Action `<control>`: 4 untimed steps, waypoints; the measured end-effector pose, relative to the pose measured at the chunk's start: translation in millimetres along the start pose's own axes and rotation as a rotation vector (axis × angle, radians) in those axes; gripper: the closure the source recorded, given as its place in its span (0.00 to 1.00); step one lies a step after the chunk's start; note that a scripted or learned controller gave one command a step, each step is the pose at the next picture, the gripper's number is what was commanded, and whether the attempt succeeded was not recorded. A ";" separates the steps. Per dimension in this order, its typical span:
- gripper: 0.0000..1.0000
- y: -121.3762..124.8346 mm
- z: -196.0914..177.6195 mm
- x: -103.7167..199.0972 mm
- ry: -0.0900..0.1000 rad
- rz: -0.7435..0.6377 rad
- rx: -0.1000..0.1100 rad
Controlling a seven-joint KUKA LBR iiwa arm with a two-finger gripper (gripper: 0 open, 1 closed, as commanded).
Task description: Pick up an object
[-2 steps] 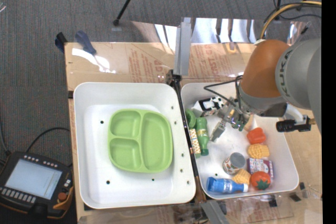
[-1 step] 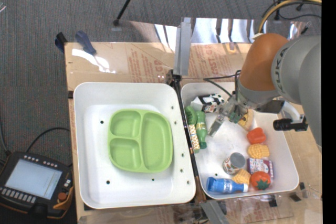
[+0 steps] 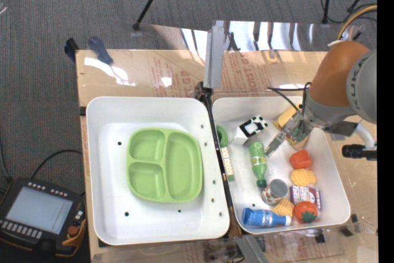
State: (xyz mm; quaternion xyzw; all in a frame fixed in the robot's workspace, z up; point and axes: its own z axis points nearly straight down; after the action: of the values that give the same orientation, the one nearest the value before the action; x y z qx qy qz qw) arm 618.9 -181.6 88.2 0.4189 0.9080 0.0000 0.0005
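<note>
My gripper (image 3: 285, 139) hangs low over the upper middle of the right bin (image 3: 337, 164), with its fingers spread and nothing between them. One fingertip (image 3: 272, 147) points down-left, just right of the top of a green bottle (image 3: 258, 163). Around it lie a black-and-white toy (image 3: 253, 126), a yellow piece (image 3: 286, 116) and a red-orange pepper (image 3: 300, 159). Farther toward the front are a yellow corn piece (image 3: 303, 177), a can (image 3: 274, 189), a red packet (image 3: 305, 195), a tomato (image 3: 306, 211) and a blue bottle (image 3: 263, 217).
The left bin (image 3: 104, 126) holds a green divided plate (image 3: 165, 164). A small green item (image 3: 221, 135) and a pale strip (image 3: 228, 163) lie by the wall between the bins. A blue-handled tool (image 3: 98, 50) rests at the bench's back left.
</note>
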 end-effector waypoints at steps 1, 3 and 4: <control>0.00 -29.4 1.2 48.0 0.003 0.053 0.002; 0.00 33.0 1.5 89.1 0.003 0.235 0.002; 0.00 -8.3 1.8 130.0 0.004 0.349 0.004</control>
State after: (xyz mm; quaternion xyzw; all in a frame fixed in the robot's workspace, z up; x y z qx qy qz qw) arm 528.2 -88.1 86.2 0.5704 0.8214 -0.0010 -0.0022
